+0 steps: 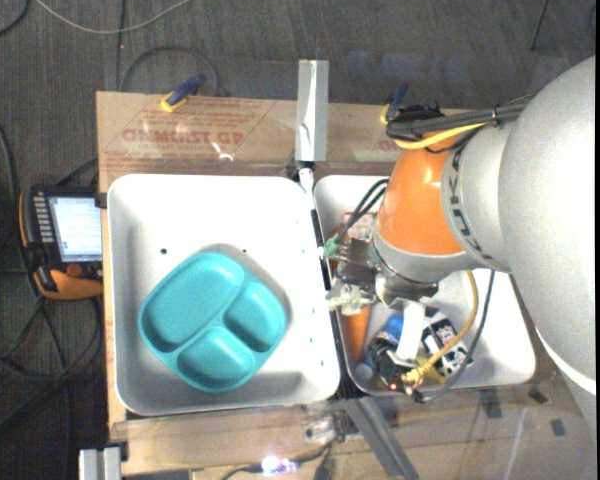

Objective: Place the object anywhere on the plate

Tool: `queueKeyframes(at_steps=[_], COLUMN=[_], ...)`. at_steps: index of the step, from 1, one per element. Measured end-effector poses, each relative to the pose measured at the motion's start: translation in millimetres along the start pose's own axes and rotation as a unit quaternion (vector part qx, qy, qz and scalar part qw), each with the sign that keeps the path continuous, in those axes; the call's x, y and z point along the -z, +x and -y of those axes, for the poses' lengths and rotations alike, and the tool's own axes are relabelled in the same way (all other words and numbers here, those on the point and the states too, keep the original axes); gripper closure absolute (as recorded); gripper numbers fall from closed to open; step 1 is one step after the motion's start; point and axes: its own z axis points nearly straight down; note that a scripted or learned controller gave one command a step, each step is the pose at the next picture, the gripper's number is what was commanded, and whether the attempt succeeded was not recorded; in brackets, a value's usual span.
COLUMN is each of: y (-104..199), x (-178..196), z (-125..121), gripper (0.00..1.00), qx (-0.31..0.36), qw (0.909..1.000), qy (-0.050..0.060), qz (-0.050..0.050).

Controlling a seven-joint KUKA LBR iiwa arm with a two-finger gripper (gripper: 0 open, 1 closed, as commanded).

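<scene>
The arm (500, 198) hung low over the right bin (510, 363), its orange band above the bin's left half. The gripper (352, 300) sat under the wrist near the bin's left wall. Whether it was open or closed, or had hold of anything, could not be told, since the wrist hid it.

The task's thing seemed to be the orange object (355, 335), which lay in the right bin against the left wall, just below the gripper. It was not on the plate (215, 320). The plate lay in the left bin (130, 208), well apart from it across the two inner walls. The step in hand looked like the grasp.

To do it well, the gripper should straddle the object's narrow side and keep clear of the wall. It should close fully before lifting, then rise straight up above both rims before crossing. Any of the plate's compartments would do, so a low release over the large one would be safest.

By count, there were two bins, one plate with three compartments and one orange object. One blue-and-white item (408, 328), partly hidden, lay beside the orange object. There was one arm, and the tabletop (180, 138) carried two clamps along its far edge.
</scene>
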Motion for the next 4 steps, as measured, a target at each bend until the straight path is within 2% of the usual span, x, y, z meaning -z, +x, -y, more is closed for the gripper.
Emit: queueKeyframes(at_steps=[1, 2, 3, 4], y=[36, 1, 37, 85], x=[-13, -12, -10, -102], z=[13, -21, 13, 21], gripper=[1.0, 1.0, 1.0, 1.0], qx=[0.066, 0.092, 0.094, 0.236], qw=[0.9978, 0.9958, 0.9955, 0.9716], qy=[0.001, 0.0, 0.001, -0.01], qz=[0.0, 0.0, -0.001, -0.004])
